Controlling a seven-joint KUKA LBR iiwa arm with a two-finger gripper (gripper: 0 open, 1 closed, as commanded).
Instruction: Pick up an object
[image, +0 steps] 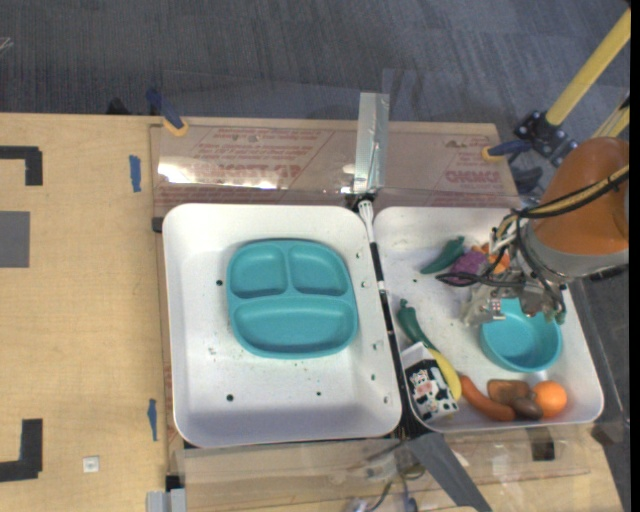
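Two shallow white bins are seated side by side on the bench. The left bin (190, 400) contains a teal divided plate (292, 297), lying flat near the bin's centre with its three compartments facing up.

The right bin (420, 240) contains the loose objects. A teal bowl (522, 342) is located right of centre. At 10 o'clock from the bowl, a purple item (466, 266) and a dark green item (442, 255) are lying together. A green-handled tool (410, 322) is positioned against the left wall. At 7 o'clock from the bowl, a black-and-white patterned carton (431, 388) and a yellow piece (448, 374) are touching. Along the front wall, a red-brown sausage shape (488, 400), a brown piece (512, 392) and an orange ball (550, 399) are grouped closely.

The gripper (505, 298) is positioned low over the bowl's upper-left rim, below the orange wrist band (590, 195). The state of the fingers cannot be determined; cabling and blur obscure them.
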